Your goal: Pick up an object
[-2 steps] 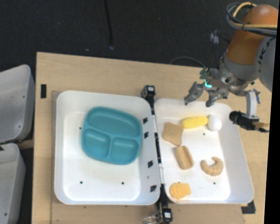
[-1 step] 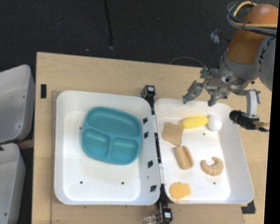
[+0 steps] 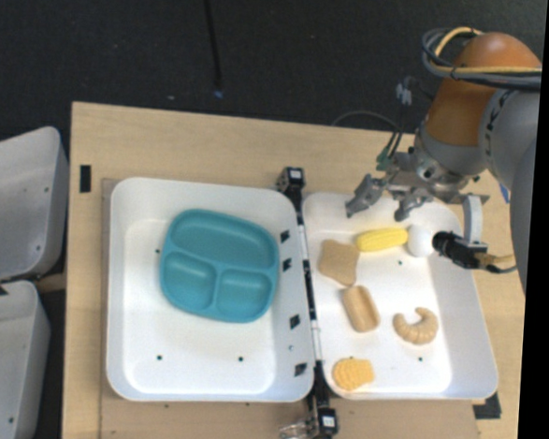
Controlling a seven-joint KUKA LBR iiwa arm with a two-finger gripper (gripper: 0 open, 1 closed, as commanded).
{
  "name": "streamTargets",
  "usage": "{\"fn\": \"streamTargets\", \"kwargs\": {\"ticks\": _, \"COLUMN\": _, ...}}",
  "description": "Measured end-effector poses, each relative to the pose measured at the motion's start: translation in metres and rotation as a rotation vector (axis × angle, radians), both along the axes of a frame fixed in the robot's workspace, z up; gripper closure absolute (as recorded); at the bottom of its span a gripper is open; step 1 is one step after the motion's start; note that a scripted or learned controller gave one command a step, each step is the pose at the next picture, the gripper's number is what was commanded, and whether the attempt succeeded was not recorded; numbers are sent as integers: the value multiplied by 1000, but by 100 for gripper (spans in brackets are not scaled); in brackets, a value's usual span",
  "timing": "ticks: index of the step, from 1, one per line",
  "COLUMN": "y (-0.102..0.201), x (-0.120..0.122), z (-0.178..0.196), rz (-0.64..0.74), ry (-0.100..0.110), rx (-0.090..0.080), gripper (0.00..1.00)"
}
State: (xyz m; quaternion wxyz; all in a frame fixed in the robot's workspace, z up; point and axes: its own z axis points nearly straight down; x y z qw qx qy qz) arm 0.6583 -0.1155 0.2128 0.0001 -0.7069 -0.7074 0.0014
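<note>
Right bin (image 3: 452, 367) — open floor along its near edge; gripper (image 3: 385, 201) spread, unladen, above the corn (image 3: 382, 239) at the far rim.

Robotics lab: KUKA arm (image 3: 471, 96) over plywood bench (image 3: 186, 147) w/ two white bins (image 3: 120, 278), toy food.

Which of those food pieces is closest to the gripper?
The yellow corn cob, lying just below the open gripper; the tan pieces and the orange one sit lower in the right bin.
</note>
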Motion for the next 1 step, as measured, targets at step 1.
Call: {"fn": "streamTargets", "kwargs": {"ticks": 1, "y": 7, "x": 1, "z": -60, "rz": 2, "ry": 2, "rx": 0, "gripper": 0}}
